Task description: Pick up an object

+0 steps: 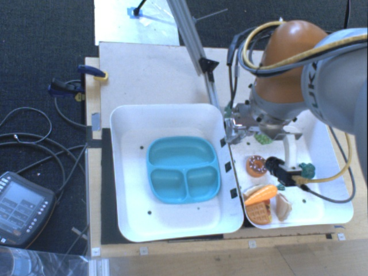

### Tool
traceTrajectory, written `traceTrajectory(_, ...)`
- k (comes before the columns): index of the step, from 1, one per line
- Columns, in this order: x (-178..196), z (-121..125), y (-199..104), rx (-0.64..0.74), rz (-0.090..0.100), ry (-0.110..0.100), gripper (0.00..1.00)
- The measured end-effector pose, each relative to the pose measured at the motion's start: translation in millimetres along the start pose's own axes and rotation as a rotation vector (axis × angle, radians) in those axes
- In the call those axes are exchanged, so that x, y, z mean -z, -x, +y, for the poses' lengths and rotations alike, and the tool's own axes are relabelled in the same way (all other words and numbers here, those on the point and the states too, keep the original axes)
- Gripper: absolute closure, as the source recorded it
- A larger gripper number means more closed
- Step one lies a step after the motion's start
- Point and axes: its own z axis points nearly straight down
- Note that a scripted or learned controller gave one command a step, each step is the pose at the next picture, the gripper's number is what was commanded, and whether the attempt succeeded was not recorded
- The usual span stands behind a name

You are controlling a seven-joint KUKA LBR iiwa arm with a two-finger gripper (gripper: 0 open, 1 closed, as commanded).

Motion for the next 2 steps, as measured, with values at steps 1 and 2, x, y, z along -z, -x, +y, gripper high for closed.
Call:
traceTrajectory(1, -0.2, -8.7, -53.9, 0.0, 0.0, -0.001, 1.0)
traceTrajectory(2, 0.0, -8.2, -50.3, -0.007, -0.002, -0.001, 0.0)
